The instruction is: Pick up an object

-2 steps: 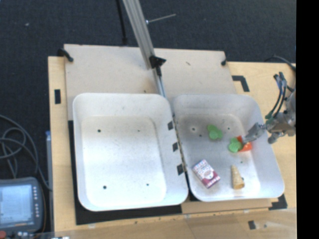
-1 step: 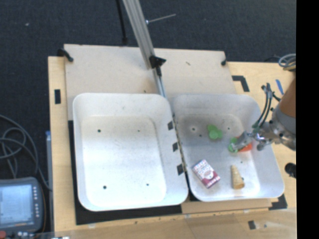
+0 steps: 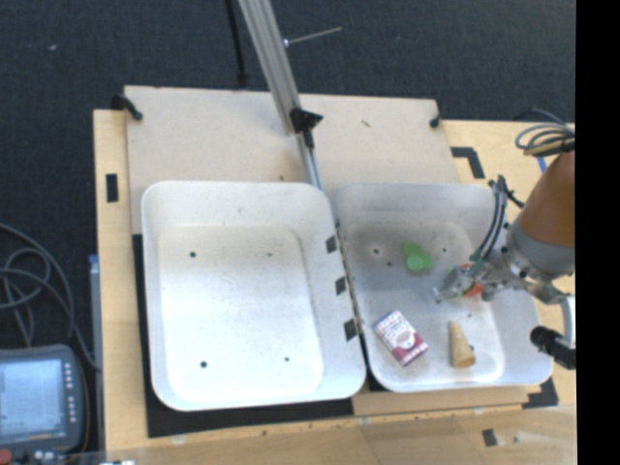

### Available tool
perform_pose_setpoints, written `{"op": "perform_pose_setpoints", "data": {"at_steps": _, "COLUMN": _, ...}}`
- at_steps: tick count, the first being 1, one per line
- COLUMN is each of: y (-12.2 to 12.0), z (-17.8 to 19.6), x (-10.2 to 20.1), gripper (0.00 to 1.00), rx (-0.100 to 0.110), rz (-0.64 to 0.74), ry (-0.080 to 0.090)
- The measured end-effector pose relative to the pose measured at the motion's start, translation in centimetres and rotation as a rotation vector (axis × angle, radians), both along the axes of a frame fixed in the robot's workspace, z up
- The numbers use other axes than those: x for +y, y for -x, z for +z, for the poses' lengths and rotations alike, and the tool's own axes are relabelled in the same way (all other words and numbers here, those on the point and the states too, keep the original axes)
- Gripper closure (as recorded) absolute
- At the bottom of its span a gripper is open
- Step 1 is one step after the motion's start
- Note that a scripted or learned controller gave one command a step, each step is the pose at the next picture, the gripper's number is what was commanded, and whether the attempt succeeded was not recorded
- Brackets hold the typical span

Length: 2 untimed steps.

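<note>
Claw point(image 3: 457, 286) low in right bin point(image 3: 387, 211), grip state unclear; green piece point(image 3: 418, 257) just beside, carton point(image 3: 400, 337) nearer front

You see two white bins: the left bin point(image 3: 242, 294) carries a few dark specks, and the right bin point(image 3: 387, 221) holds a bright green lump point(image 3: 418, 257), a pink-and-white patterned carton point(image 3: 400, 337) and a tan cone point(image 3: 461, 345). The bench point(image 3: 111, 289) is pale wood; the arm point(image 3: 548, 213) shows orange above grey.

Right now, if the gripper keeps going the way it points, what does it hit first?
Probably the bare floor of the right white bin, just right of the small green lump; the gripper points left and downward, but depth is unclear.
</note>
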State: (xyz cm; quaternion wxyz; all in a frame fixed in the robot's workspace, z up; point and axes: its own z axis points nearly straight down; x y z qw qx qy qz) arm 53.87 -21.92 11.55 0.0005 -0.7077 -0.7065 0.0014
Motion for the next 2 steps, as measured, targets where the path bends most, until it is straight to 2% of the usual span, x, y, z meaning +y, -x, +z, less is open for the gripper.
{"op": "perform_pose_setpoints", "data": {"at_steps": 1, "y": -0.2, "z": 1.4, "x": -0.1, "gripper": 1.00, "rx": -0.008, "rz": -0.005, "ry": 0.001}}
{"op": "perform_pose_setpoints", "data": {"at_steps": 2, "y": 0.6, "z": 6.8, "x": -0.8, "gripper": 1.00, "rx": -0.009, "rz": -0.002, "ry": 0.002}}
